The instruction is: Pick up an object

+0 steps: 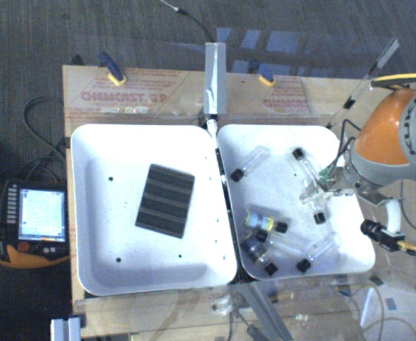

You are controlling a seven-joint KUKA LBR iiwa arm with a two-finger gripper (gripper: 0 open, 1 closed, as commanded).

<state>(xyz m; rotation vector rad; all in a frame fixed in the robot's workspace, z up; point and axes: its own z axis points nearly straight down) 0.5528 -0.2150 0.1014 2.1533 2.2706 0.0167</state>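
We note dark grey carpet [65, 20] around the wooden bench [151, 94]; a lit handheld control pendant [33, 222] lies at left.

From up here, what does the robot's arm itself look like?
At the right edge, the arm shows as a big rounded orange dome over a smooth grey band. Thin dark cables loop beside it, and a yellow cable runs along its top. Below hang a small white piece and a black fitting with a yellow tip. Toward the right bin there is a small part with a green spot; its detail is too blurred to read.
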